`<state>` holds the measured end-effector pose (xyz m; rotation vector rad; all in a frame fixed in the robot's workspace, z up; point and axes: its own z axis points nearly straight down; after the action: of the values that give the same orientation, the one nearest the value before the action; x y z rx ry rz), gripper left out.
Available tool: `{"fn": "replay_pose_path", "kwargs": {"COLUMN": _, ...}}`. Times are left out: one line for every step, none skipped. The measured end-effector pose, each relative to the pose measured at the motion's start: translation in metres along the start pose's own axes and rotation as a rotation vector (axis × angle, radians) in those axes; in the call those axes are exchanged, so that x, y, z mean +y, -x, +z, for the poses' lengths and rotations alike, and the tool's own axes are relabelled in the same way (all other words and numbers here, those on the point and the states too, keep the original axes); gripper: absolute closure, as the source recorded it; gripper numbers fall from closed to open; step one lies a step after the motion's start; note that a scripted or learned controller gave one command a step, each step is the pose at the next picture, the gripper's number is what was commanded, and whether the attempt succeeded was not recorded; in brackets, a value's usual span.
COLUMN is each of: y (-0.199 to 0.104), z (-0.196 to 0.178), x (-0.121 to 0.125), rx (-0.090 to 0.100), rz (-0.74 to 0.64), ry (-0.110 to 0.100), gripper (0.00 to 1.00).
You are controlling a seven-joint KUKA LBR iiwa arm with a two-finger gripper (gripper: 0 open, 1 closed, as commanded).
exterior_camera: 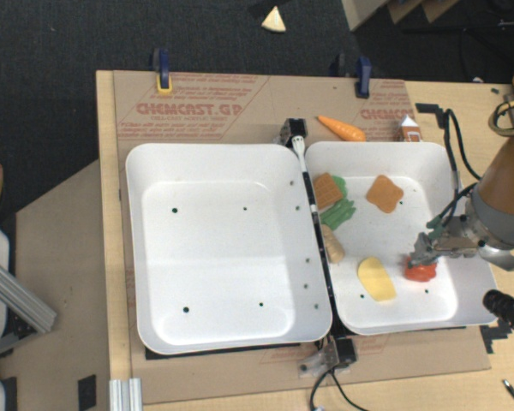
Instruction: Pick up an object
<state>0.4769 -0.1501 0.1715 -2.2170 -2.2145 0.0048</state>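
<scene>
Red object (421,271) in the right bin (441,311) is what the gripper (425,252) seems to be going for. It's a small, roundish, tomato-coloured thing lying on the bin floor, and the gripper sits right on top of it, touching or near enough. Whether the jaws are apart or closed on it, I honestly can't tell from this angle, since the grey body hides the tips. So I wouldn't call it grabbed yet.

Everything else, relative to that red object: a yellow piece (376,278) lies just beside it toward the left bin (154,169). An orange square piece (384,193) is farther up the bin, well apart. A brown piece (327,190) and a green piece (337,211) are touching each other against the wall where the two bins meet. A carrot (342,128) lies outside on the cardboard (120,127), beyond the bin's far rim.

My guess on handling: it looks like toy food, so probably light and fairly stiff, maybe a bit slick plastic. Being rounded, it could squirt out sideways if pinched off-centre. I'd close across its widest middle, fingers low against the bin floor, and lift slowly.
</scene>
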Motion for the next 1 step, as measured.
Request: {"fn": "replay_pose_path", "kwargs": {"y": -0.0372, "z": 0.0573, "x": 0.0018, "rx": 0.0, "rz": -0.003, "ry": 0.002, "gripper": 1.0}}
